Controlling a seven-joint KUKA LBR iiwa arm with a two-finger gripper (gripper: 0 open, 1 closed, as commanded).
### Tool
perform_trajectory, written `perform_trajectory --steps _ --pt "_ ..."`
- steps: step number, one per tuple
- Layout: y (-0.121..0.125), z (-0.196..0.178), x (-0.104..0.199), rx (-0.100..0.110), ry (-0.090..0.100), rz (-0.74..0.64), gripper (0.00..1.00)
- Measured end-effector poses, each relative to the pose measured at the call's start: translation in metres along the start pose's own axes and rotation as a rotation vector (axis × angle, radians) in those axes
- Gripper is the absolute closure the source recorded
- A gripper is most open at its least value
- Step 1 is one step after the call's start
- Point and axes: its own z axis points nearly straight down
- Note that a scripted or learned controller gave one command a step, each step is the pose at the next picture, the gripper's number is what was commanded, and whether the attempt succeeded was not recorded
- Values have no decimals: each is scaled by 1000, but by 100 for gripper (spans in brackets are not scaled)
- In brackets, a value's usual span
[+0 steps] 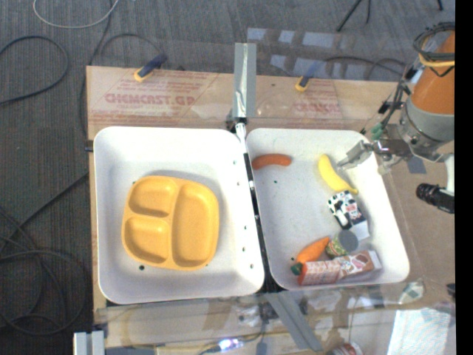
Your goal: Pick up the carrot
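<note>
Worktop (pixel 148 102) of brown board, two shallow white bins side by side on it.

Left bin (pixel 111 143): one yellow divided plate (pixel 174 222) with three compartments, lying flat near the middle.

Right bin (pixel 295 220): several items.
- Carrot (pixel 313 249), orange, lies in the near part of the bin, tilted with its thick end up toward the right. Its upper end is touching or just beside a small round grey-topped can (pixel 344 242); its lower end meets a red and white carton (pixel 340 268) lying flat along the near wall.
- A green bit sits at the carton's left end, by the carrot tip; cannot tell what it belongs to.
- Black and white cow-patterned toy (pixel 346 208) just above the can, near the bin's right side.
- Banana (pixel 330 172), yellow, above the toy, slanted.
- Sausage (pixel 271 160), reddish-orange, lies near the far left corner, close to the divider between the bins.

Arm (pixel 436 87) enters at right, orange band above grey wrist. Gripper (pixel 363 152) hangs over the far right corner of the right bin, just beside the banana's upper end, well apart from the carrot. Jaws: cannot tell whether spread or closed; nothing visible between them.

Black cables (pixel 44 58) loop on the grey floor to the left.
</note>
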Motion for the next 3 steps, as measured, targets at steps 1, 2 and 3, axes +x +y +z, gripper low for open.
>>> perform_trajectory --steps 1,2,3 --pt "-30 119 18 -2 -1 -261 0" --pt "-96 122 67 -32 -21 -612 0" --pt "-77 125 100 -18 -15 -779 0"
